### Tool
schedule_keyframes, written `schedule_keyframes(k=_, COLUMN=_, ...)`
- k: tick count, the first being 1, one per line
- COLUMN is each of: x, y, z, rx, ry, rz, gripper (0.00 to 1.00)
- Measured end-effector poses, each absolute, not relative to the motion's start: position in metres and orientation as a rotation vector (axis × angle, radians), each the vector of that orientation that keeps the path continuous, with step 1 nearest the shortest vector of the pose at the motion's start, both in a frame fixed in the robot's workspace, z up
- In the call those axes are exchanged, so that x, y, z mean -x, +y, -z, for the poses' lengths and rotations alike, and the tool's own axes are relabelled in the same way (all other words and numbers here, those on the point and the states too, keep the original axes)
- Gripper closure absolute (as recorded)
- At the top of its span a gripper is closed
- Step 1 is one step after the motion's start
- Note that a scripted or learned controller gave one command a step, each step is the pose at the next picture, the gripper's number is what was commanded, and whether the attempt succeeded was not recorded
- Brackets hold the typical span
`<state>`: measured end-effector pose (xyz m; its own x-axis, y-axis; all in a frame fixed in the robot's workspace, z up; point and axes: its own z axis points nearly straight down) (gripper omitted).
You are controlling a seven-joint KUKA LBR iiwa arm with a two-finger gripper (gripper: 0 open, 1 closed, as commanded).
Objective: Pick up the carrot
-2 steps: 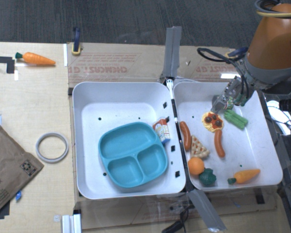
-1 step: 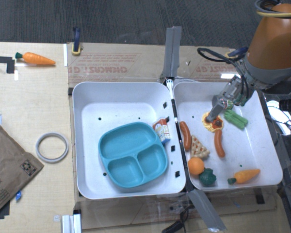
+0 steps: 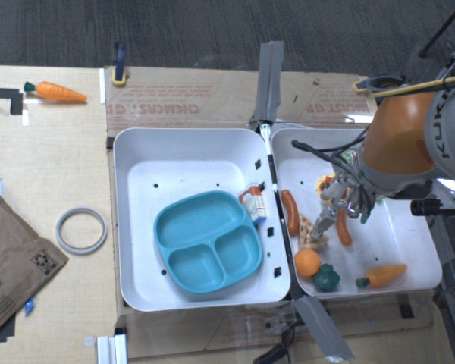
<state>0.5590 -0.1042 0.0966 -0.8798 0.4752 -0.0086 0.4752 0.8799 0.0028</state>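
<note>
The carrot (image 3: 383, 274), orange with a green stem end, lies flat in the front right corner of the right bin (image 3: 409, 298). My gripper (image 3: 343, 220) hangs over the middle of that bin, up and to the left of the carrot and well apart from it. It is open, with its fingers spread on either side of a small red sausage (image 3: 343, 231) on the bin floor. A second carrot (image 3: 54, 92) rests on the bench at the far left, outside both bins.
The right bin also holds a long hot dog (image 3: 290, 211), a beige piece (image 3: 312, 232), an orange (image 3: 307, 263) and a green broccoli (image 3: 326, 278). A blue divided plate (image 3: 206, 241) and a small can (image 3: 252, 203) sit in the left bin. A tape ring (image 3: 81, 229) lies on the bench.
</note>
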Motion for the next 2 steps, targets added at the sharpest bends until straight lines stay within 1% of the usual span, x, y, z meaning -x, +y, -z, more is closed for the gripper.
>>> schedule_keyframes(k=1, x=-0.593, y=-0.144, z=-0.152, rx=-1.217, ry=2.892, rz=0.000, gripper=0.00)
schedule_keyframes(k=2, x=-0.508, y=-0.136, z=-0.202, rx=-1.241, ry=2.885, rz=0.001, gripper=0.00)
